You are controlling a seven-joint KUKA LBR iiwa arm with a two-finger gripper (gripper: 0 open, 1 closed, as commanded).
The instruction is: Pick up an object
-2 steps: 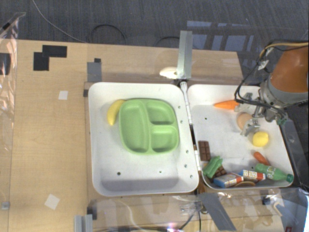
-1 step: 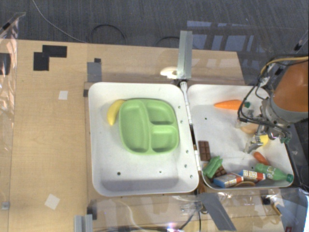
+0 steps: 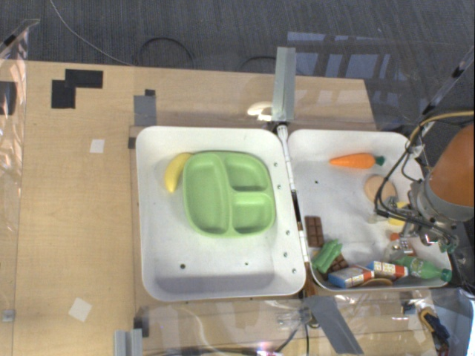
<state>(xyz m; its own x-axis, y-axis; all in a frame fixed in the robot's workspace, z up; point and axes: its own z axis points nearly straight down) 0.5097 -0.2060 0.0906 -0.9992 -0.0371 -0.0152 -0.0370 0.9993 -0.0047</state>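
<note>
My gripper [image 3: 420, 231] is low over the right side of the right bin [image 3: 326, 199], under the grey wrist and orange band [image 3: 453, 173]. It hangs among small items: a yellow piece [image 3: 396, 214] to its left, a green bottle [image 3: 424, 270] lying just in front, and a beige round object [image 3: 377, 188] behind. Wrist and cables hide the gripper's tips, and I see nothing held. An orange carrot [image 3: 354, 161] lies at the bin's back. A brown chocolate bar [image 3: 315, 231] rests near the bin's left wall.
The left bin [image 3: 156, 273] holds a green divided plate [image 3: 226, 193] with a yellow banana [image 3: 175, 171] against its left side. A green packet [image 3: 325, 256] and a red, white and blue carton [image 3: 355, 277] crowd the right bin's front. A metal post [image 3: 283, 84] stands behind the bins.
</note>
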